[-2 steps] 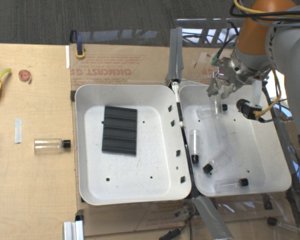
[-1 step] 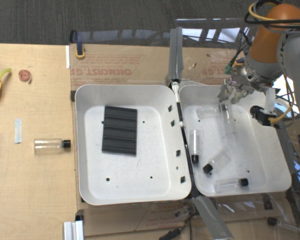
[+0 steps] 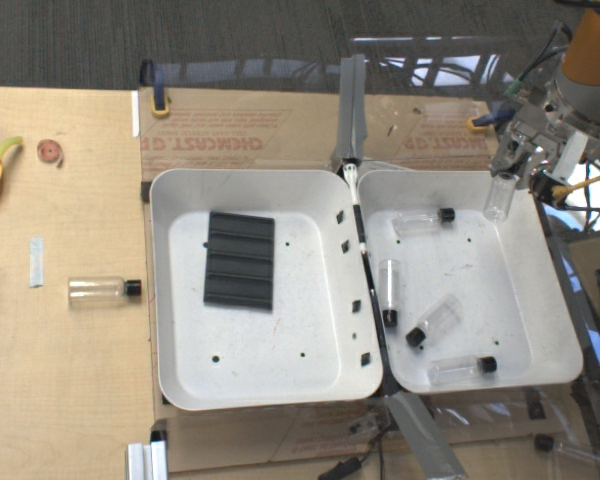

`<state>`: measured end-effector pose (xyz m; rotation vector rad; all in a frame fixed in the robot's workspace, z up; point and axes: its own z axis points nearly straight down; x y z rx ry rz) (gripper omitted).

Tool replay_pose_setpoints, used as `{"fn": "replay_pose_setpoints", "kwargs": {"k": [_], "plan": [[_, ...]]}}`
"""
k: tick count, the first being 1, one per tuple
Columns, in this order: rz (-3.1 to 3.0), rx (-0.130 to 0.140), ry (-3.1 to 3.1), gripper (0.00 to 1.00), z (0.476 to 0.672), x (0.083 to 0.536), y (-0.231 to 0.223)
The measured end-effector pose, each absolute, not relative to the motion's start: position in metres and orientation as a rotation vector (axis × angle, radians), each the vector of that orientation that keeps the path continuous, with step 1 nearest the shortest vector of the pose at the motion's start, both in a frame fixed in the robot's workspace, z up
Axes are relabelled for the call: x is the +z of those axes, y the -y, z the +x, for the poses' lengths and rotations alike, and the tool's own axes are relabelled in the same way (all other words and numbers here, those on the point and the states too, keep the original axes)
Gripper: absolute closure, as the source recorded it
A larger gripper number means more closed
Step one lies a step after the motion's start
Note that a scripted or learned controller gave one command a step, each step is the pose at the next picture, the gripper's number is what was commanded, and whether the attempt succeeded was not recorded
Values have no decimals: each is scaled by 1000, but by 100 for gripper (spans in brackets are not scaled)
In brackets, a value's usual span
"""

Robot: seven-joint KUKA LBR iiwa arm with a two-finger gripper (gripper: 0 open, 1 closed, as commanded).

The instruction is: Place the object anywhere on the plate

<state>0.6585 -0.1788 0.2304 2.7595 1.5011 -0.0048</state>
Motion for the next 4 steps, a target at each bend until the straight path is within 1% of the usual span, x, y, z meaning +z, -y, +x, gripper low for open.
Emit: {"fn": "replay_pose_setpoints", "kwargs": {"k": [1, 2, 3, 4], "plan": [[2598, -6, -1770, 100, 604, 201, 119], [2727, -4, -1561, 100, 640, 155, 204], [3060, -6, -712, 100, 659, 365, 209], [2986, -10, -981, 100, 605, 271, 131]]}}
